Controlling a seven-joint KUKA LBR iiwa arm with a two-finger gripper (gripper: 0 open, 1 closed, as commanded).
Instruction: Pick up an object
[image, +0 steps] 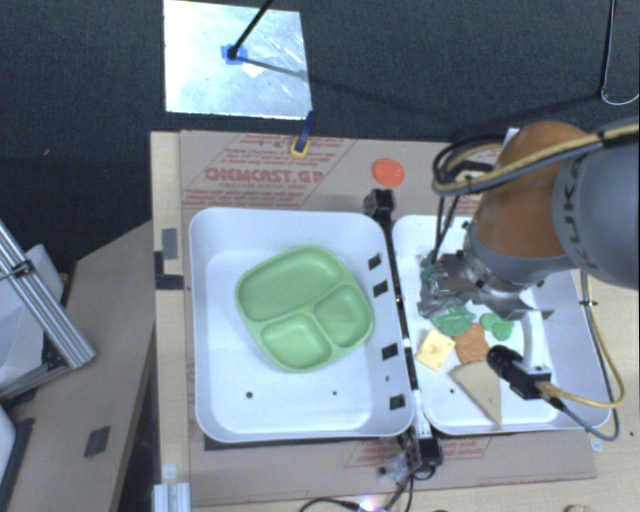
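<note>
Objects for picking lie clustered in the right bin (585, 395) at centre-right of the frame: a green leafy piece (455, 321), a yellow square (436, 350), an orange-brown chunk (471, 344) and a tan wedge (481, 389). The grey arm (545, 215) bends down from the right over them, its gripper (438, 290) low at the bin's left wall; whether it grasps anything I cannot tell. The left bin (215, 400) holds a smooth green divided plate (304, 307) with bare white floor around it.

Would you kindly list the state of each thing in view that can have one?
Green tray: upright, compartments bare, lying in the left bin.
Yellow piece: flat in the right bin.
Tan wedge: flat, near the front wall.
Green pieces: beneath the gripper.
</note>
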